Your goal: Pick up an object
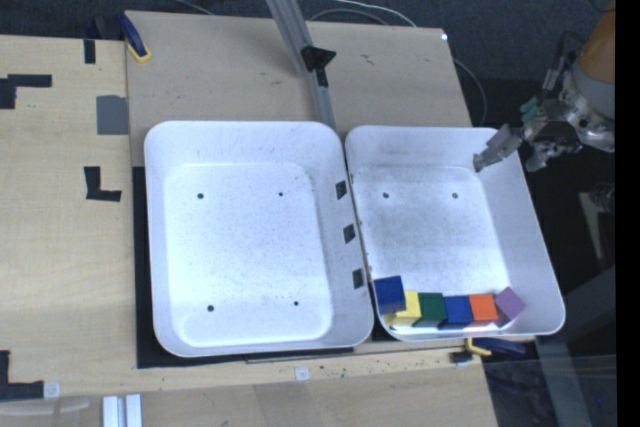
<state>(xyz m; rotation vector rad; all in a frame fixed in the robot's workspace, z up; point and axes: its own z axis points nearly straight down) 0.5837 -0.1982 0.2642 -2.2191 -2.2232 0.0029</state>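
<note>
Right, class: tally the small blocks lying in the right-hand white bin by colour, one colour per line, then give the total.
Blue square foam blocks: 2
Yellow foam block: 1
Green foam block: 1
Orange foam block: 1
Purple foam block: 1
Total: 6

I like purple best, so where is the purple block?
The purple block sits in the right bin, at its near right corner, ending the row of blocks beside the orange block.

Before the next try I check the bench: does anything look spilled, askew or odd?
Nothing is spilled or damaged. The coloured blocks are all crowded along the near wall of the right bin, with the purple block tilted against the corner, which could make grasping harder.
</note>
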